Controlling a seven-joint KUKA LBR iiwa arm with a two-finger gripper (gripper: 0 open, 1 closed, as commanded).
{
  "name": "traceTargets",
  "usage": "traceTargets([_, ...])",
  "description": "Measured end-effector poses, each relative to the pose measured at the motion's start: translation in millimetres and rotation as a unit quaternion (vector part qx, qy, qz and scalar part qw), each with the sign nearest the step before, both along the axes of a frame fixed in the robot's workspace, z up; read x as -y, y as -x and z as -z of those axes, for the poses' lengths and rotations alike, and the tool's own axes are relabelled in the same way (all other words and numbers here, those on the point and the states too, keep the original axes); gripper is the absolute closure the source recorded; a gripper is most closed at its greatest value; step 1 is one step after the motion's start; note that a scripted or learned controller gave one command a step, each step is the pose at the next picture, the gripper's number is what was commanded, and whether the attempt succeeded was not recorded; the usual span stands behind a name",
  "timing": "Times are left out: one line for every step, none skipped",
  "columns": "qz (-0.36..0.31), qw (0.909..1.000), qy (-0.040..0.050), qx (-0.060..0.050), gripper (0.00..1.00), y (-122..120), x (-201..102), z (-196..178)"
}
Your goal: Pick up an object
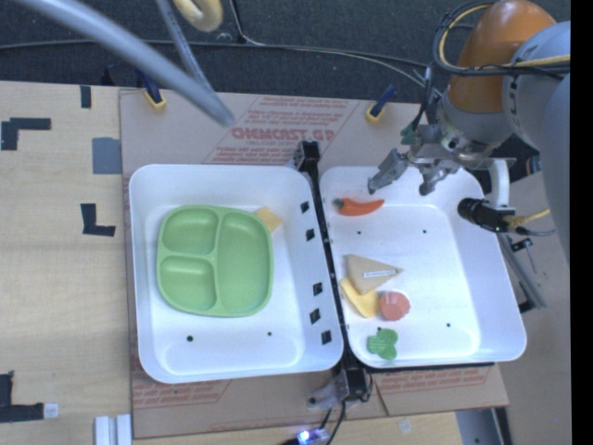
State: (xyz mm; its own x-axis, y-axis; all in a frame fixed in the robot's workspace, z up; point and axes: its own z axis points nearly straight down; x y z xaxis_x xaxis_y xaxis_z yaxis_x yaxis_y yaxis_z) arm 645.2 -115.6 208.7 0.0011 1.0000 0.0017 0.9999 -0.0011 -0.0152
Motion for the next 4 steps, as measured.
traceTargets([-0.002, 1.0, 0.0008, 0.007, 0.0, -2.9, -0.2, -8.3])
traceTargets([-0.001, 1.0, 0.0016, 0.004, 0.0, 2.8, 8.9, 47.7])
traceTargets([-0.001, 1.0, 0.0014, 0.004, 0.0, 4.0, 11.2, 112.1])
traceTargets([-0.001, 1.0, 0.0018, 0.007, 0.0, 3.8, 10.7, 124.1])
